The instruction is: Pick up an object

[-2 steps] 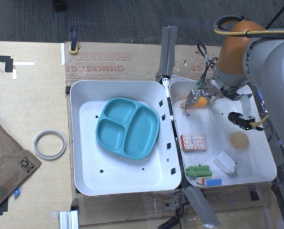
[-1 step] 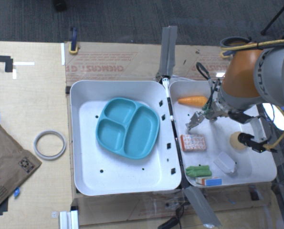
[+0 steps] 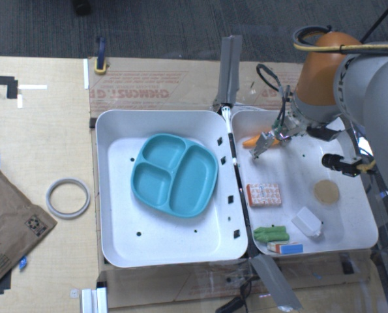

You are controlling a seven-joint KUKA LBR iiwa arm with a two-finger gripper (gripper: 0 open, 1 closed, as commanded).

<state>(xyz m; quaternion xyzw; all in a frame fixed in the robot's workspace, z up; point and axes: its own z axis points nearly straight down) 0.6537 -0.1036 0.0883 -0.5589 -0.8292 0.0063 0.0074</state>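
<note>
While the grey arm (image 3: 370, 77) reaches over the right bin (image 3: 360, 237), its hand (image 3: 267, 142) sits low by an orange object (image 3: 251, 141); whether it grips is impossible to tell. A clean pick needs that object centred before lifting.

One fixed camera looks steeply down on the tabletop (image 3: 37, 129), both bins midframe, arm (image 3: 363, 70) at 2 o'clock.

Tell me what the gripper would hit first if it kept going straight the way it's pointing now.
The gripper points down and toward the left side of the right bin. The orange object lies right at its tip, so it would likely meet that first, then the bin floor. Depth is hard to judge from this slanted view.
</note>
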